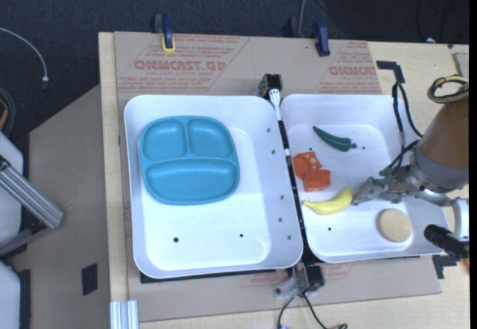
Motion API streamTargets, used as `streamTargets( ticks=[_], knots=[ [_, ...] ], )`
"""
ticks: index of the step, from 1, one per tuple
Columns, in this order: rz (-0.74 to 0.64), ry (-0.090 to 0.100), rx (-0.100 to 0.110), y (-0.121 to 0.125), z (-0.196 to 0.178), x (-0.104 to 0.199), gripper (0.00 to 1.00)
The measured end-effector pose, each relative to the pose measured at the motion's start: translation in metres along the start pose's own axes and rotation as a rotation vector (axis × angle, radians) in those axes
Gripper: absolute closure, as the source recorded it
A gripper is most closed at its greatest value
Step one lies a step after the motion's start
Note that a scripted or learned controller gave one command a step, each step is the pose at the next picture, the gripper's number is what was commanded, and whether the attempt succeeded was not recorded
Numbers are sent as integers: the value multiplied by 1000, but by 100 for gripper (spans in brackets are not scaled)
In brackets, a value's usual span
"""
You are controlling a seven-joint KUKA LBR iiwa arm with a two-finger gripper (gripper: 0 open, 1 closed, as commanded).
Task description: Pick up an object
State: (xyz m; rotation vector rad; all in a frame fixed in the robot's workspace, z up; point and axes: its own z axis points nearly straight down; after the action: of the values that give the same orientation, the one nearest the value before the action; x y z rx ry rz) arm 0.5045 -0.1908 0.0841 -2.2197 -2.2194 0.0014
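Gripper (pixel 365 193) low in right bin (pixel 373 113), just at three o'clock of banana (pixel 332 203). Jaw state impossible to tell. Probably light, smooth, curved; best pinched across the middle.

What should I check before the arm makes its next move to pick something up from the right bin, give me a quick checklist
1. Hand is inside the right bin: ok.
2. Target near the hand: the banana lies just left of it: ok.
3. Something between the fingers: cannot tell; they are too small and blurred.
4. Neighbours clear of the banana: not ok, the red piece sits close above it.
5. Other options free: the green pepper and the tan round piece each lie apart: ok.
6. Blue divided plate in the left bin, out of the way: ok.
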Motion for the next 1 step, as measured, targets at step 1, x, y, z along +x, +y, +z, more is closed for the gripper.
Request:
streamTargets(
  ticks=[1],
  knots=[
    [1, -2, -2, 0, -10, 0, 100]
  ],
)
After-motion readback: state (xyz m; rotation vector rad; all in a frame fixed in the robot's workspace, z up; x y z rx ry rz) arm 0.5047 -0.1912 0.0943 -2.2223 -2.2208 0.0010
